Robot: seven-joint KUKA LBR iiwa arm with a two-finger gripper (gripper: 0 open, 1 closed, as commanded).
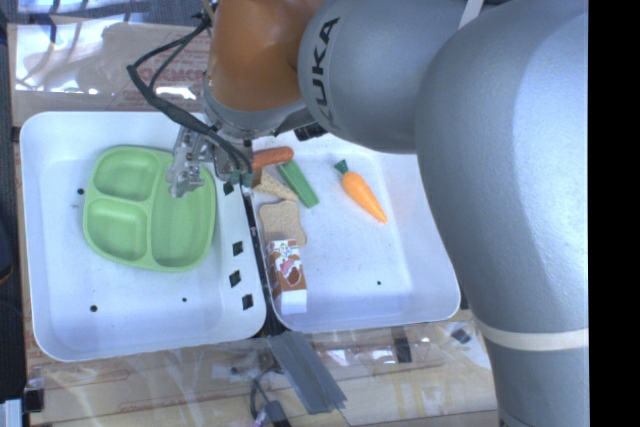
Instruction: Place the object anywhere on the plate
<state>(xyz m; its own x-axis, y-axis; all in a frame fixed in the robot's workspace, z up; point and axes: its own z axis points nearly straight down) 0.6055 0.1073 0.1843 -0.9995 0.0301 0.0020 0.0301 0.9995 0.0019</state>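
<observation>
- The large grey arm with an orange band above the wrist point(262, 45) is seen reaching in from the right and covering much of the upper right of the view.
- The metal two-finger tool point(185, 177) is positioned over the upper right part of the light green divided plastic plate point(150, 207), at the plate's largest compartment.
- Whether the tool is released or clenched cannot be told, and nothing can be made out between its tips.
- The plate is lying in the left shallow white bin point(60, 295), toward its middle, with two small compartments on its left side and one long compartment on its right.
- No food item is seen resting on the plate.
- In the right shallow white bin point(400, 285), an orange toy carrot with a green top point(360, 192) is lying by itself, well apart from the plate.
- A reddish-orange toy sausage point(272, 156) is found at the upper left of the right bin, just beside a green stick-shaped toy piece point(297, 184).
- A tan toy bread slice point(281, 219) is lying below those two, near the wall shared by the bins.
- A small brown and white printed box point(287, 273) is placed just below the bread slice.
- Black cables point(150, 95) are looped from the wrist above the left bin.
</observation>
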